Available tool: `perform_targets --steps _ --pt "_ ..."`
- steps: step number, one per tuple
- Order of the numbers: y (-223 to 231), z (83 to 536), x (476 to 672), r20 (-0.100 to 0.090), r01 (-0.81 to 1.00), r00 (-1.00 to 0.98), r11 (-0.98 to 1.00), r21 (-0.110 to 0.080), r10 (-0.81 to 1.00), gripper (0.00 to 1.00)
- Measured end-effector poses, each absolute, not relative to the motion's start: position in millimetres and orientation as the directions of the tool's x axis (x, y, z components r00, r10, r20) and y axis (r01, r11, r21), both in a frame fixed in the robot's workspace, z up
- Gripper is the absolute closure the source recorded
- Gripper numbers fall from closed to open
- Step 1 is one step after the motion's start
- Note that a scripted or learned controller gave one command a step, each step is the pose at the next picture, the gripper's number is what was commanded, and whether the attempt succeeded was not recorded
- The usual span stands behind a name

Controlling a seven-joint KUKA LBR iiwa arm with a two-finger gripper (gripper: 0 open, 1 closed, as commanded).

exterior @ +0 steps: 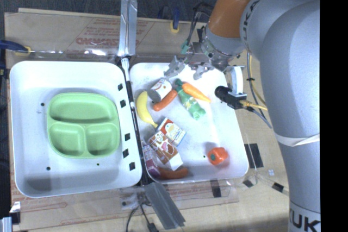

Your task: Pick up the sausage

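Reddish-brown plastic sausage (165,100) lies in the right white bin (231,133), btwn a yellow banana (143,108) and an orange carrot (196,92). Claw (187,66) hangs open, prob. empty, just above the bin's far edge, poised to descend.

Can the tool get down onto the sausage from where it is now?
Probably yes. The sausage lies open from above, but a can touches its upper end and the banana sits close beside it, so room is tight.

Robot lab bench: twin white bins (70,68) (toy food (196,92)), taped cardboard (98,30).
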State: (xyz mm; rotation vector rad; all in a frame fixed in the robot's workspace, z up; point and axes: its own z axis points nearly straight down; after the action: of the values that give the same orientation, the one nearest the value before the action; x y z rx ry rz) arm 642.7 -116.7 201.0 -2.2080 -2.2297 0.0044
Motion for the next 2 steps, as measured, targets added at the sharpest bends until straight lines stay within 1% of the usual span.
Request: perform_targets --steps 1,2 --pt "-149 140 597.2 0.002 0.963 -0.270 0.270 -0.004 0.963 0.00" --pt "-116 97 561.7 -0.003 0.918 -0.397 0.397 0.009 0.918 0.00"
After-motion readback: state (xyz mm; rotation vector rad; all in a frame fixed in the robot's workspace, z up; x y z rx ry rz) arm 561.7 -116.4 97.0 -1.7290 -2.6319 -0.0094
